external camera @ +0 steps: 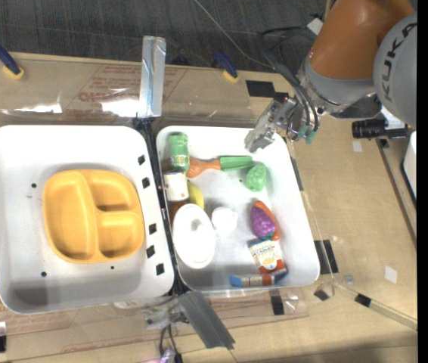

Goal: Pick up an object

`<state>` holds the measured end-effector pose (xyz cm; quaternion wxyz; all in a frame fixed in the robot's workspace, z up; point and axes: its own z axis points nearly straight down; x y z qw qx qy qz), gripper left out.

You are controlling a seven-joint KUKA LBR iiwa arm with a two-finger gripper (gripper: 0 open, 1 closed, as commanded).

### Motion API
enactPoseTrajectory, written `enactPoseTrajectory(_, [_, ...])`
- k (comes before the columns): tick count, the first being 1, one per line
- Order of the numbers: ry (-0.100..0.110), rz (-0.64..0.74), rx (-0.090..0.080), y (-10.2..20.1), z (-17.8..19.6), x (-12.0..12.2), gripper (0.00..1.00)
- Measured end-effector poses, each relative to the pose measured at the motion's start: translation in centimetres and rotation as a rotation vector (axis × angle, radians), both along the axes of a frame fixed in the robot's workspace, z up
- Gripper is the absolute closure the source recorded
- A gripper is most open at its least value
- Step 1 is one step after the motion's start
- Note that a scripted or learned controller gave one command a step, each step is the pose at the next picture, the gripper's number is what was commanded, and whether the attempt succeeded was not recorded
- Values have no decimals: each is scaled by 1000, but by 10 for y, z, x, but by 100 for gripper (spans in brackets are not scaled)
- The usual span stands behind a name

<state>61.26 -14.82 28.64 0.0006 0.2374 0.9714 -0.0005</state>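
Gripper, whose finger state cannot be told, hangs over the right bin's far right corner; just beside it lies a green toy, probably light, rigid, best pinched across its middle.

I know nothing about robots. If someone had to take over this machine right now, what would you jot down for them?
Claw: hangs over the far right corner of the right bin, nothing seen in it.
Things: toy carrot, green ball, purple toy, white bowl and bottle all lie in the right bin. Yellow tray sits in the left bin.
Done: nothing picked.
Left: grab one object and lift.
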Motion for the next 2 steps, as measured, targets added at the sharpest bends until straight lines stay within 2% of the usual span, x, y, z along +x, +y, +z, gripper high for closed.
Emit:
enactPoseTrajectory(1, [-2,7,-1,1,11,1,100])
enactPoseTrajectory(2, [-1,21,0,-4,12,27,100])
